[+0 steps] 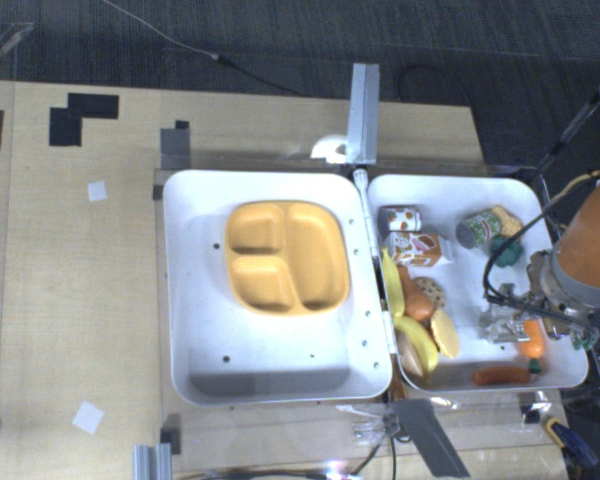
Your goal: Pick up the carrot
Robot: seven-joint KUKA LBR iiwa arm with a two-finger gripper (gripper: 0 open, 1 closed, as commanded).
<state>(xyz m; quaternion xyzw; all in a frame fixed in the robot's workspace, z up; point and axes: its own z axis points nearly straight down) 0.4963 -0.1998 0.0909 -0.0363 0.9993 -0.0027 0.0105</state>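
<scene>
Orange catches the eye low in the right bin (570, 368): the carrot (532, 346), a small bright piece, sits right under the gripper (510, 330), touching or all but touching its metal tip. Whether those fingers are spread or closed, I cannot tell; cables and the wrist crowd over them, and nothing shows the carrot lifted clear of the bin floor. The arm (590, 253) leans in from the right, its orange band bulging over the bin's far edge. Just below the carrot lies a red sausage-like piece (502, 375) along the near wall. Over by the divider, a banana (416, 333) curves beside a pale slice (444, 334) and a speckled cookie (427, 292), all bunched together. Up top, a small can (400, 218) stands near the back wall with a red-and-white carton (418, 250) just in front of it, and a grey-green tin (477, 230) rests toward the middle of the back. In the left bin (195, 368), a yellow divided plate (284, 256) sits flat, well apart from all the action.
</scene>
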